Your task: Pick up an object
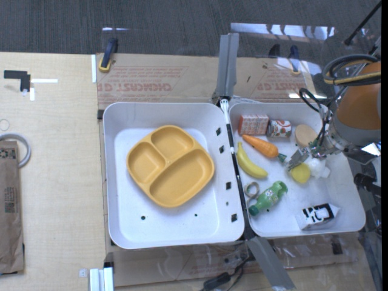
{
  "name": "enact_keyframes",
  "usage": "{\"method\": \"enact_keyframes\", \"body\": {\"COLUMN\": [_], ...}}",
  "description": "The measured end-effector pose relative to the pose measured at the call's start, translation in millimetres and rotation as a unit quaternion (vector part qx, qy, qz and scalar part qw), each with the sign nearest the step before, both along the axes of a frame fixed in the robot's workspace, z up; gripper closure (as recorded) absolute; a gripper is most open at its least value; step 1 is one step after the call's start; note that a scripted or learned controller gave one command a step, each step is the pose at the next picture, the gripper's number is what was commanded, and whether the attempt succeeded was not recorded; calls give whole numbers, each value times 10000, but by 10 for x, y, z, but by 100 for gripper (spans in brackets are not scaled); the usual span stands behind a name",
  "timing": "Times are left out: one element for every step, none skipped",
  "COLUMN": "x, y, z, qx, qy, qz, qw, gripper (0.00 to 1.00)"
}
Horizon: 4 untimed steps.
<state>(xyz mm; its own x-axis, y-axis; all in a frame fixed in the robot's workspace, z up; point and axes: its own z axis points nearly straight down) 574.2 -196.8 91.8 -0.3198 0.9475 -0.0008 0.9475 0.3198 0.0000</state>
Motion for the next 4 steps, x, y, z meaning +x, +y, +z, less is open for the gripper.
{"method": "enact_keyframes", "body": {"x": [6, 145, 583, 570], "y": [-9, 697, 1264, 1839], "z": [99, 1872, 1686, 2177], "qx": [-6, -4, -5, -8], "qy": [-13, -6, -5, -12], "qz": [-18, 1148, 1844, 2950], "qw": [10000, 9934, 9828, 9555], "gripper": [100, 100, 100, 100]}}
